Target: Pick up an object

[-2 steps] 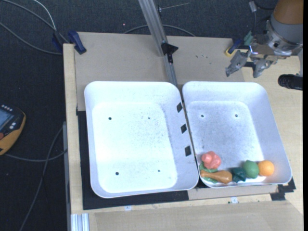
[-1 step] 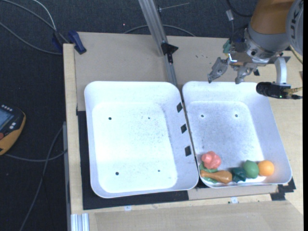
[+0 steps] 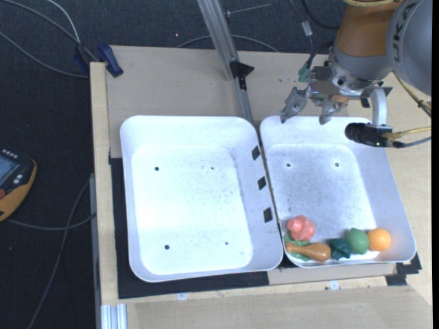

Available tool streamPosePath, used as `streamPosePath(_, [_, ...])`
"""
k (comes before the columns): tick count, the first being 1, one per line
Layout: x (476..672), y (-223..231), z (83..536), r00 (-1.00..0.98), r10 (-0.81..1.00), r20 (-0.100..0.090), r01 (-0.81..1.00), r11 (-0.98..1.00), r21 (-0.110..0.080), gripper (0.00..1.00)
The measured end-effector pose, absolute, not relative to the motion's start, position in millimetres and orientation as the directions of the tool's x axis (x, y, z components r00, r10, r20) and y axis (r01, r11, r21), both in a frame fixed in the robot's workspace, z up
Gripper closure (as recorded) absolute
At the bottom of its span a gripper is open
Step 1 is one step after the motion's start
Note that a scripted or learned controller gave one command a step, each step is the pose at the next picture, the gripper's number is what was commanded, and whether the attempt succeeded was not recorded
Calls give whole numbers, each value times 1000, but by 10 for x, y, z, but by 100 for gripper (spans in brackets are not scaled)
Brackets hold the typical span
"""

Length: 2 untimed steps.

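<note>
Toys (image 3: pixel 336 242) lie well apart from spread fingers (image 3: pixel 293 105).

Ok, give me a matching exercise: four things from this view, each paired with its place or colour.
Things:
1. pincer
2. orange ball
3. pink toy
4. left bin

Descriptions:
A. near right corner of the right bin
B. above the right bin's far edge
C. pink, near the divider between bins
D. white, speckled floor

Pairs: 1-B, 2-A, 3-C, 4-D
</note>
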<state>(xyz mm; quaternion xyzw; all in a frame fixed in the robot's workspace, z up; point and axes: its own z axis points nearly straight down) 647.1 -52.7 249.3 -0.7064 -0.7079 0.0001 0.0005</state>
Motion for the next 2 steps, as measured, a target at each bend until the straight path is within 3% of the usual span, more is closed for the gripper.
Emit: streamPosePath(2, [6435, -352, 2422, 0, 1000, 0, 1000, 0, 0, 0])
